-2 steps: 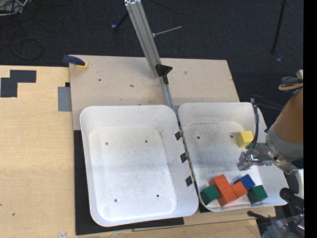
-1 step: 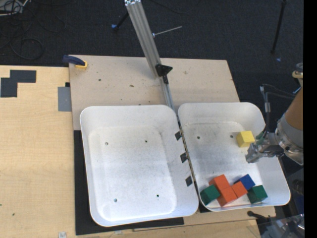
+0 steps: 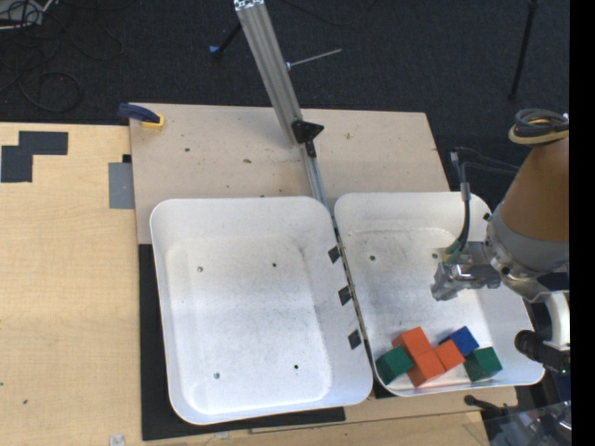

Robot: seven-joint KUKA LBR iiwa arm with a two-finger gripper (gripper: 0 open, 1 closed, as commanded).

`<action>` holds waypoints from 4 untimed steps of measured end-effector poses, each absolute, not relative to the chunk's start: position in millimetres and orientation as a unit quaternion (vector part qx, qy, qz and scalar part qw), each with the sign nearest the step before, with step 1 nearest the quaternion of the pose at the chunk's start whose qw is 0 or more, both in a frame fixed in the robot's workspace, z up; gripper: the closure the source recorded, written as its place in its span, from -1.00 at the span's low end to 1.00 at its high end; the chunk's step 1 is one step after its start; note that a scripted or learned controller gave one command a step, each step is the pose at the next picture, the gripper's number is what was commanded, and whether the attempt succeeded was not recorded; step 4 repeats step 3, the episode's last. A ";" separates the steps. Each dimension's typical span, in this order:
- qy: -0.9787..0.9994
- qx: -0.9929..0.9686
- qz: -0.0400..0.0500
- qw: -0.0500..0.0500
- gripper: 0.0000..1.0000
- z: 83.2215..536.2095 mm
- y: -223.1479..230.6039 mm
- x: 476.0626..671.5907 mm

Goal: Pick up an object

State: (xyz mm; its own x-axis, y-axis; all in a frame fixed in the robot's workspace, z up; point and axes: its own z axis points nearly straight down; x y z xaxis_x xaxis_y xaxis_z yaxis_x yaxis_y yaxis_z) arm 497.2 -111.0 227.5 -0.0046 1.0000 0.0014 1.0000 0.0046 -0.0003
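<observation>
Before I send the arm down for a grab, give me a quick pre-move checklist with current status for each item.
1. Targets present: small coloured blocks, orange, blue and green, clustered at the near edge of the right white bin: ok.
2. Gripper over that bin: ok.
3. Gripper above the cluster: not ok, it hangs farther back.
4. Finger opening: cannot tell.
5. Blocks separated for a clean grasp: not ok, they touch.

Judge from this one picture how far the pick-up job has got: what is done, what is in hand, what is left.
Done: the arm has reached over the right bin. In hand: the tool hangs above bare bin floor, with nothing seen in it. Left: the whole pick. The blocks, orange, green and blue, all lie clustered in the bin's near corner, apart from the tool.
</observation>
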 end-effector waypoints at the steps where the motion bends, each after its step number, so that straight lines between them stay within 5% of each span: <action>1: -0.709 -0.705 0.000 0.002 1.00 228.2 -49.7 510.7; 3: -0.708 -0.706 0.000 0.002 1.00 232.6 45.3 535.0; 4: -0.708 -0.706 0.000 0.002 1.00 232.6 45.3 535.0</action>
